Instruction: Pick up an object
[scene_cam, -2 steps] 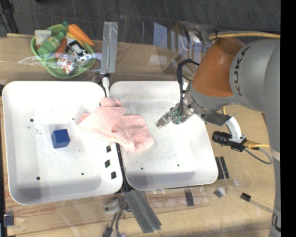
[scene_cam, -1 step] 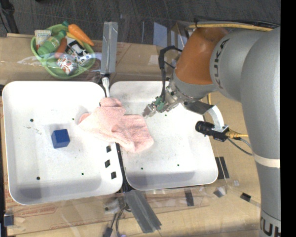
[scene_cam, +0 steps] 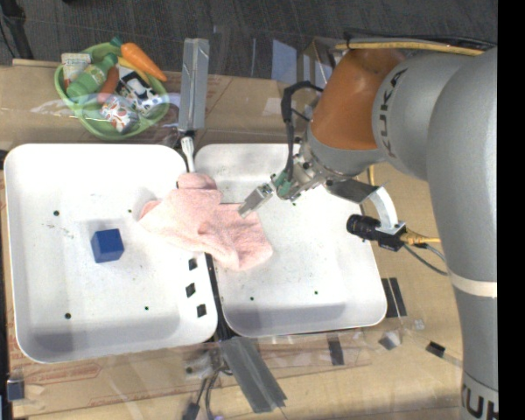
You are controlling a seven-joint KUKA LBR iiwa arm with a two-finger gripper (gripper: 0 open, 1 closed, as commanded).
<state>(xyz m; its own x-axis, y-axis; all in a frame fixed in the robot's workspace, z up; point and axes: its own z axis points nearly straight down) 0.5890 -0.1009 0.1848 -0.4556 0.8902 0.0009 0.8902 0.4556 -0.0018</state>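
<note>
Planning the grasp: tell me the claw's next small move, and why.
Probably ease the claw left and down onto the cloth. The claw hangs over the right bin at the cloth's right edge, and the cloth drapes across the divider between the bins. The blue cube lies much farther off, in the left bin.

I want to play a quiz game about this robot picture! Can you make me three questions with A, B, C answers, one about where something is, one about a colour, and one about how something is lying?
1. Where is the blue cube?
A. In the left bin
B. In the right bin
C. In the green bowl

2. What colour is the cloth?
A. Yellow
B. Pink
C. Black

3. How does the cloth lie?
A. Folded in a neat square
B. Hanging from the gripper
C. Crumpled across the rims where both bins meet

Answers:
1 A, the cube sits on the left bin's floor.
2 B, the cloth is pale pink.
3 C, it is bunched up and spreads into both bins.
</note>
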